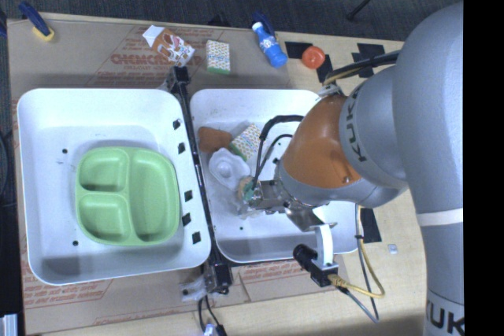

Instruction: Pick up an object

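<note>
Arm: the grey arm (409, 114) is reached in from 3 o'clock, with the orange band (319, 149) above the wrist.
Gripper: the gripper (250, 197) is lowered into the right bin (268, 100), near that bin's centre.
Claw state: it cannot be told whether the claw is apart or together; it is masked by the wrist.
Candidate objects: a white object (224, 166), a brown object (213, 138) and a patterned packet (247, 140) are clustered in the right bin.
Key relation: the white object lies just beside the gripper toward 10 o'clock; its long axis cannot be judged.
Left bin: a green divided plate (126, 195) is held in the left bin (47, 110), well apart toward 9 o'clock.
Judgement: a grasp is not yet confirmed.
</note>
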